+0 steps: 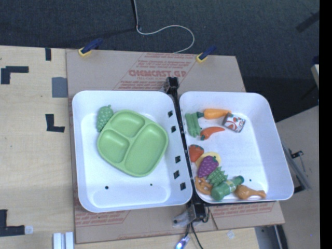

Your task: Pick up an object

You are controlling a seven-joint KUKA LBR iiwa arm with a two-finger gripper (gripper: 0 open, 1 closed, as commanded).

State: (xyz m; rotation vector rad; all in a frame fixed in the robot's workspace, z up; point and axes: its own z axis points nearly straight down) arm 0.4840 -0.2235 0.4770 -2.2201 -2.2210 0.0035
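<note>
Green tray (133, 143) is sitting in the left bin (88, 191), green grapes (104, 117) at its 10 o'clock. Right bin (259, 154) is holding the pickable stuff: can (234, 122) at 12, carrot (215, 113) beside it, purple grapes (206, 166) toward 7. Gripper state: can't tell.

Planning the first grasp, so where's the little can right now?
The can lies in the right bin, near its far wall, just right of the carrot.

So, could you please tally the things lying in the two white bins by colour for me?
Green: 5, among them the green sectioned plastic plate and the knobbly green toy
Orange: 4
Red: 1
Purple: 1, the purple toy grapes
Red-and-white: 1, the small can
Total: 12
</note>
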